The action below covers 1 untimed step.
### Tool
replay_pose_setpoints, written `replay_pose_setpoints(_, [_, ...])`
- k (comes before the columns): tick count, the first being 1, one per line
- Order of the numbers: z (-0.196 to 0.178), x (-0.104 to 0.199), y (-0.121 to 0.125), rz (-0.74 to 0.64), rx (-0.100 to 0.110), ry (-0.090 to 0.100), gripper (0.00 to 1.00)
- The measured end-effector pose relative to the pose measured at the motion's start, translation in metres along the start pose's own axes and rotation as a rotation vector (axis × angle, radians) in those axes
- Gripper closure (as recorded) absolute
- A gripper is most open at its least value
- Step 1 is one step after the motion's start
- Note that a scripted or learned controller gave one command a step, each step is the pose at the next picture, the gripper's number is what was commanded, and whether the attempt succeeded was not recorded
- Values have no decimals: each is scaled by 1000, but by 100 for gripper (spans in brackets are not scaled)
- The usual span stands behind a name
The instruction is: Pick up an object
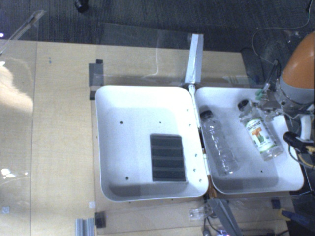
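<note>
Camera view: gripper [269, 103], grip state I cannot tell, hovers at the labelled bottle's [259, 135] far end in the right bin [290, 183], seemingly lining up a grasp; clear bottle [217, 142] lies left

A light wooden bench top [49, 146] occupies most of the view, overlaid at left by a clear sheet [19, 107] carrying bright glare, with dark carpeted floor [147, 6] running along the top edge beyond it.

two clear bottles [259, 134] in right bin [290, 181]
</note>
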State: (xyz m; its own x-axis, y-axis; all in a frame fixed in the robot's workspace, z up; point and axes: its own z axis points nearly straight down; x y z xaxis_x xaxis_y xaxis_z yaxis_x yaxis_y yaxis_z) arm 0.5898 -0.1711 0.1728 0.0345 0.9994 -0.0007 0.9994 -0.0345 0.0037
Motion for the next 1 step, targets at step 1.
replay_pose_setpoints(1, [85, -26, 2, -79, -7, -2, 0])
